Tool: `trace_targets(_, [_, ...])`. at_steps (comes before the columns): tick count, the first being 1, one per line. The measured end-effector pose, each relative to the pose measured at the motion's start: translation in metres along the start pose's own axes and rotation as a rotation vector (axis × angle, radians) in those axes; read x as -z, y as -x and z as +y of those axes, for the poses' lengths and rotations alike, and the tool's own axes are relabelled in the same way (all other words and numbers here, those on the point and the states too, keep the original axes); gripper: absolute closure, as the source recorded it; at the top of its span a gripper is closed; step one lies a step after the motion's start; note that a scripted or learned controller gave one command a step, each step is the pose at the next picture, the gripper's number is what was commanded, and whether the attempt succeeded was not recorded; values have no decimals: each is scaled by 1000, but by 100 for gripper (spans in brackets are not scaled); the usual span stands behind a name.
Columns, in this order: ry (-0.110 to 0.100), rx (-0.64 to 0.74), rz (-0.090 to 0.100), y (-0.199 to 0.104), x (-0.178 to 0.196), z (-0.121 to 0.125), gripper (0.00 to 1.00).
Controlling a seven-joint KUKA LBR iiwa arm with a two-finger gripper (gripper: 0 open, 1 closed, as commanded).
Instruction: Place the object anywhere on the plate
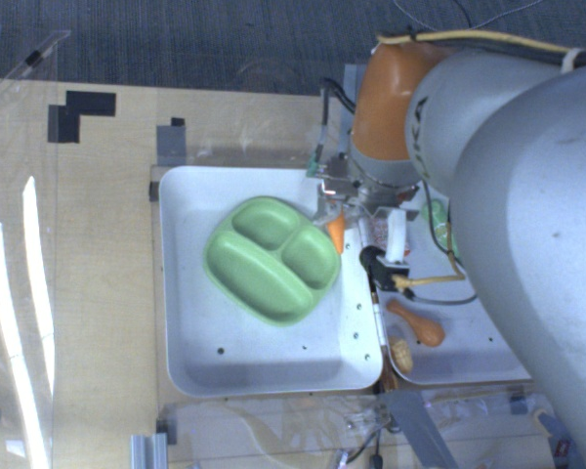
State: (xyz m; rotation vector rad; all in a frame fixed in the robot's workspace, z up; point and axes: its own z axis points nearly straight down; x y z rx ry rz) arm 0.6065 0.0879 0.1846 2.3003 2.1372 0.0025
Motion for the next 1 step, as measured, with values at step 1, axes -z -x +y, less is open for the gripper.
trace_targets(1, [0, 1, 0, 0, 0, 0, 0])
